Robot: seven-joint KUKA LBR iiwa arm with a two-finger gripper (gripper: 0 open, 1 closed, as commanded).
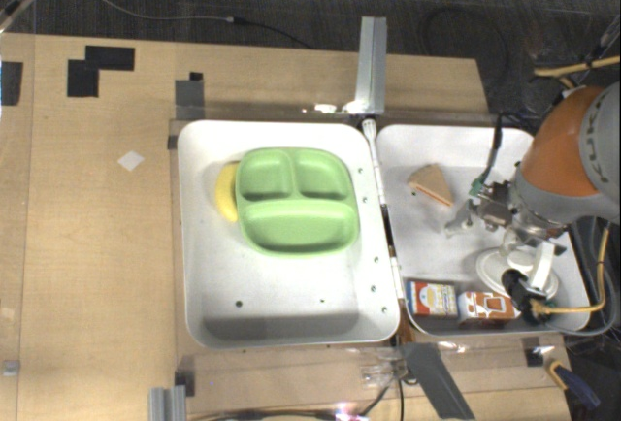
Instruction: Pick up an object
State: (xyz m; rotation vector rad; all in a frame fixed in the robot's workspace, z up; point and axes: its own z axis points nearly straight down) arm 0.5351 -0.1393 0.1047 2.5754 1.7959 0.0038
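Right bin (427, 259): gripper (459, 222) just beside tan wedge (430, 183), grip state can't tell; rec. centre over wedge, drop straight, then close.

The left bin (272, 293) sits at 9 o'clock of the right bin (427, 249), their walls touching. In the left bin a divided tray (296, 201) lies toward 12 o'clock, a curved piece (225, 193) partly under its 9 o'clock edge. In the right bin a wedge (429, 183) lies toward 11 o'clock, and a carton (458, 301) lies along the 6 o'clock wall.
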